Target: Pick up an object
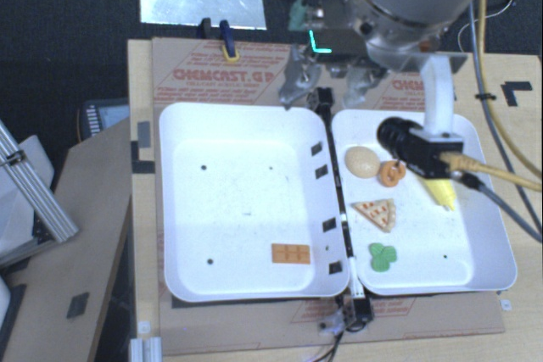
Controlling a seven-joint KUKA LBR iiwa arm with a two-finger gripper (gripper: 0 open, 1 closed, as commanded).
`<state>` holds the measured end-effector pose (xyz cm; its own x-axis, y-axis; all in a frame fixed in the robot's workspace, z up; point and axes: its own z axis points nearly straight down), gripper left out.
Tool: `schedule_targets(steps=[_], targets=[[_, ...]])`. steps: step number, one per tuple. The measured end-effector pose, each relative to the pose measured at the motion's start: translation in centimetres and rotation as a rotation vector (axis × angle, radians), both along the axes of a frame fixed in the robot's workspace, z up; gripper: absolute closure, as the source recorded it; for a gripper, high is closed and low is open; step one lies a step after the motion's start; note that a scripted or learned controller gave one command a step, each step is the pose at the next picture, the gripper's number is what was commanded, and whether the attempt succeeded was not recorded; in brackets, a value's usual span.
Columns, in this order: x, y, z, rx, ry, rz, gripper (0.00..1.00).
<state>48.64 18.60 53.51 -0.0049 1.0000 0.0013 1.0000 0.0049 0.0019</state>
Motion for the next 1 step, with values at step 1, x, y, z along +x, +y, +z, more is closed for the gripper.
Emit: schedule_targets(steps=[1], targets=[[0.0,0.0,0.0,0.0,0.0,0.0,0.0]])
